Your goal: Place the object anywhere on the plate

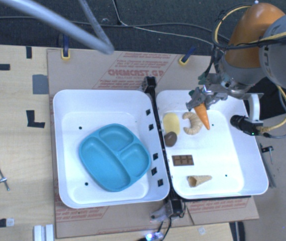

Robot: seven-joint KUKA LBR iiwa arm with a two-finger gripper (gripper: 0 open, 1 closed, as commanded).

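Your tool [201,103] sits at the right bin's [243,157] twelve o'clock, apparently pinching the carrot [203,115] by its top, tip hanging free. A grip that shallow could let it drop before it reaches the blue plate [114,157] at nine o'clock. The fingertips are too small to make out.

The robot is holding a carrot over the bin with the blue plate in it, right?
Not quite. The camera view shows the gripper with the carrot over the right bin, the one with the toy food. The blue plate sits in the left bin, with nothing on it.
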